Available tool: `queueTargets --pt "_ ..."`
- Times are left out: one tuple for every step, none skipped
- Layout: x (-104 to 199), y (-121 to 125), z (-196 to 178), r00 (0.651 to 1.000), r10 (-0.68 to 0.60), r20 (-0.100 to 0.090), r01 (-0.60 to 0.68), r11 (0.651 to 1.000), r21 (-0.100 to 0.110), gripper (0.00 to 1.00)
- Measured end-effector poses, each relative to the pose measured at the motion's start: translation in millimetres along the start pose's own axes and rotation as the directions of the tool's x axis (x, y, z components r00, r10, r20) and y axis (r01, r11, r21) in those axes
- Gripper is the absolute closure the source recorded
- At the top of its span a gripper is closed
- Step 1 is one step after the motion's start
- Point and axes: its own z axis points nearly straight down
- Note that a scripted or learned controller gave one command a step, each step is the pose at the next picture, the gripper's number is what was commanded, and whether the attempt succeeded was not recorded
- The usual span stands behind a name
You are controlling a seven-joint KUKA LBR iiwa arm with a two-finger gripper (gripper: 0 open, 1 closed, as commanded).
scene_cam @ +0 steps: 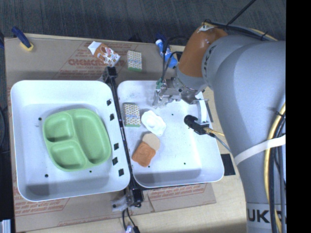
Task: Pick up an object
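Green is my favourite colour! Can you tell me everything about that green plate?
The pale green plastic-looking plate has rounded corners and three shallow compartments: two small ones on the view's left, one long one on its right. It lies flat, face up, turned slightly, in the left white bin, resting on its floor, apart from its walls.

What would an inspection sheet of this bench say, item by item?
Surface: left bin and right bin, both white, on printed cardboard.
Job's things: right bin holds a patterned packet, a white crumpled object and an orange block; left bin holds a green divided plate.
Clutter: snack wrapper and second patterned packet on the cardboard behind the bins; blue clamp.
Tool: over the right bin's far end; grip unclear.
Cables: black cable top right; wires at the front.
Surroundings: dark carpet.
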Motion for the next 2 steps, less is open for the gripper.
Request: queueTargets --pt "76.9 4.1 -90.9 1.000 0.003 -0.001 -0.003 1.000 -0.004 1.00" --pt "67.3 -51.7 -118.8 1.000 0.005 0.000 -0.005 1.000 -0.001 1.00"
